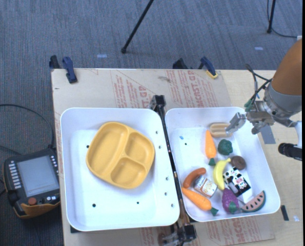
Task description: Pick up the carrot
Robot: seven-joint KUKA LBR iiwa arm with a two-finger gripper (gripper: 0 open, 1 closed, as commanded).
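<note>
- Step: approach. Gripper point(248, 121) hovers at right bin point(272, 186) top edge, jaws spread, holding nothing.
- Carrot point(210, 145) lies in bin's upper middle, near green ball point(225, 147).
- Next, probably: move left & descend over carrot.

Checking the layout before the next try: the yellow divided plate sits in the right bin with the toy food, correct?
Not quite. The camera view shows the yellow divided plate alone in the left bin; the toy food, both carrots included, lies in the right bin.
</note>
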